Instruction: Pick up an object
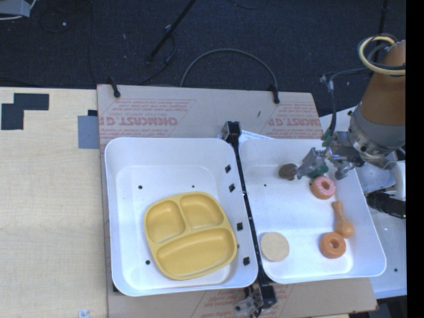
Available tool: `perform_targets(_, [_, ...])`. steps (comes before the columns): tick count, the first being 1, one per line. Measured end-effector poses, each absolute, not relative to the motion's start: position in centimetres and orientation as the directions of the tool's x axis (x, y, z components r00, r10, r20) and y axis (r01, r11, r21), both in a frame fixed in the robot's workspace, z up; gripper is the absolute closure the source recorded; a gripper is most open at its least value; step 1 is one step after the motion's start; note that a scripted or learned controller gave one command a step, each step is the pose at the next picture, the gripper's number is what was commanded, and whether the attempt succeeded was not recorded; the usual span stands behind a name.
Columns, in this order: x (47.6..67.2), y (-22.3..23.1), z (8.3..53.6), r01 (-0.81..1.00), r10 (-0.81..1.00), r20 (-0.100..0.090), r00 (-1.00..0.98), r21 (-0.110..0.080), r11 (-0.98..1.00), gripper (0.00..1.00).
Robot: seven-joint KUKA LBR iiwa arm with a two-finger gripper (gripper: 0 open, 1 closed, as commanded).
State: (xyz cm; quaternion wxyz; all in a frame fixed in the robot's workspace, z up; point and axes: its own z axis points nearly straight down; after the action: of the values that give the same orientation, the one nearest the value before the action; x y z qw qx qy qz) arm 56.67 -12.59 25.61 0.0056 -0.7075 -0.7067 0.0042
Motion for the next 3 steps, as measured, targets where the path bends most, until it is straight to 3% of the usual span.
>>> perform_targets(1, [56.9, -12.6, 26.2, 1.0, 1.0, 0.001, 0.0, -0.003, 0.0, 0.0])
perform_targets(3, [56.8, -11.9, 14.3, 1.0, 1.0, 0.002, 0.0, -0.008, 0.0, 0.0])
